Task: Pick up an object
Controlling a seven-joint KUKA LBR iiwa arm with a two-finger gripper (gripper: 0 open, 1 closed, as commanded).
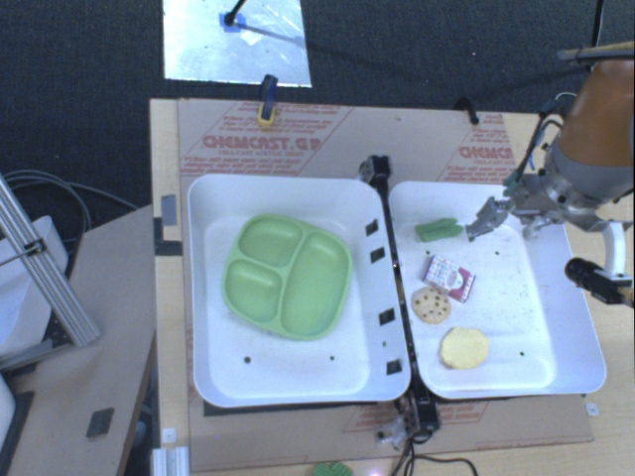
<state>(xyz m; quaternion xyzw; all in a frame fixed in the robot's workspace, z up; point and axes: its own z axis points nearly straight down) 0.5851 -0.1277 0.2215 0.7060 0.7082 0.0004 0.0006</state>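
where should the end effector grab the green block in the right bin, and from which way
Grip the green block across its short width, near its middle, coming straight down. It lies flat and elongated, running left to right, with bare bin floor along both long sides. The end effector sits just off its right end.

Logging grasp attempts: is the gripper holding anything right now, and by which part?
Nothing is held. The gripper hangs over the right bin, just right of the green block, which lies on the bin floor.

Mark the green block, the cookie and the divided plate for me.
green block point(438, 230): camera view, middle of its top face.
cookie point(431, 305): camera view, centre.
divided plate point(319, 274): camera view, its large compartment.
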